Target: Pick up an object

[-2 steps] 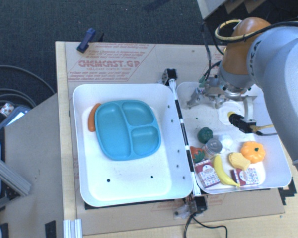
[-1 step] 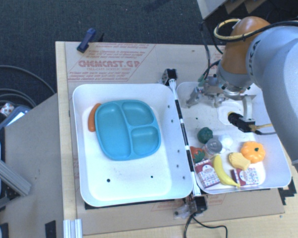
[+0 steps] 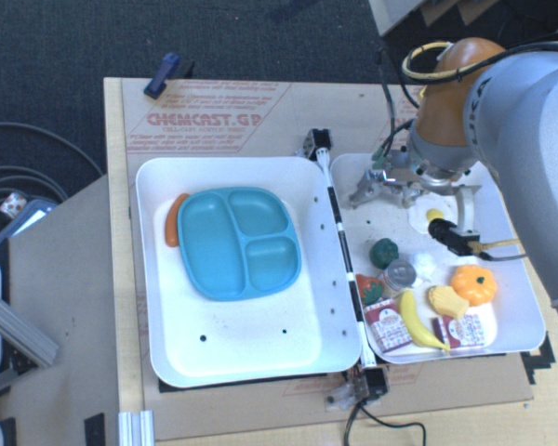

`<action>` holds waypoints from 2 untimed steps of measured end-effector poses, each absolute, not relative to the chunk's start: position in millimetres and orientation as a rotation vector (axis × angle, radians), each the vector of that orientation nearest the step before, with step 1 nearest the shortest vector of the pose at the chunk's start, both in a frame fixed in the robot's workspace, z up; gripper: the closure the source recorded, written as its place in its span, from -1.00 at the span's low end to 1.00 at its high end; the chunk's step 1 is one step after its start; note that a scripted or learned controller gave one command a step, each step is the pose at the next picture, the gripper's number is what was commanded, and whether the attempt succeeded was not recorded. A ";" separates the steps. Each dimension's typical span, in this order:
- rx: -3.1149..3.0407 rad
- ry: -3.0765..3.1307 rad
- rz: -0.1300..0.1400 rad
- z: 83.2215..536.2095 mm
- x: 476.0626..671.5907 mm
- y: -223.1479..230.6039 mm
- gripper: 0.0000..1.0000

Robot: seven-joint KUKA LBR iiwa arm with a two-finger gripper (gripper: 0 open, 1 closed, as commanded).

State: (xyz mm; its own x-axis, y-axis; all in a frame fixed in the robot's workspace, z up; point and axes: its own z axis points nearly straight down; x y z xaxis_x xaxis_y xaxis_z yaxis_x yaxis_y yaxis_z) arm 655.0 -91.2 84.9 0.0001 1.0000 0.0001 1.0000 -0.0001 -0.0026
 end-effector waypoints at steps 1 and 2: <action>-2.221 -2.225 -0.001 85.0 666.8 -91.0 -1.00; -2.222 -2.224 0.000 85.0 666.7 -93.1 -1.00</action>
